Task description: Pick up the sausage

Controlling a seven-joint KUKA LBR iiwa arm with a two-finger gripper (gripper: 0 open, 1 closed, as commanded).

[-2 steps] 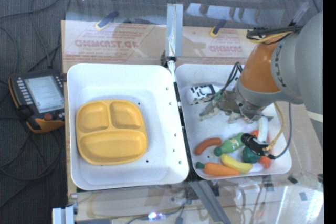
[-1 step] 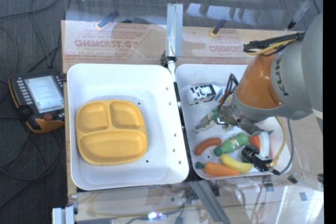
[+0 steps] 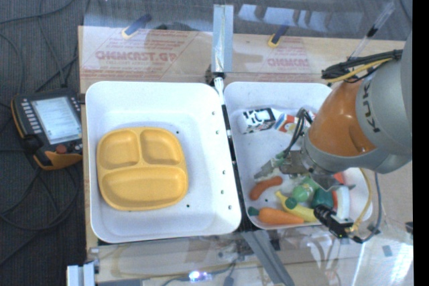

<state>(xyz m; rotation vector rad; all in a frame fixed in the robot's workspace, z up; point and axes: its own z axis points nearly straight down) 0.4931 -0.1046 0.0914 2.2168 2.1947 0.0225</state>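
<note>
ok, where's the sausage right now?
In the camera view, the sausage lies in the right bin, toward its front-left, just above the carrot and just below-left of the tool.

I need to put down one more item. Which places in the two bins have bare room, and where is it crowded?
Left bin: bare floor rings the yellow divided tray, widest along the far edge. Right bin: a bare strip runs along its left wall, between the white packet and the sausage. Its near right side is crowded: carrot, green bottle, the gripper.
</note>
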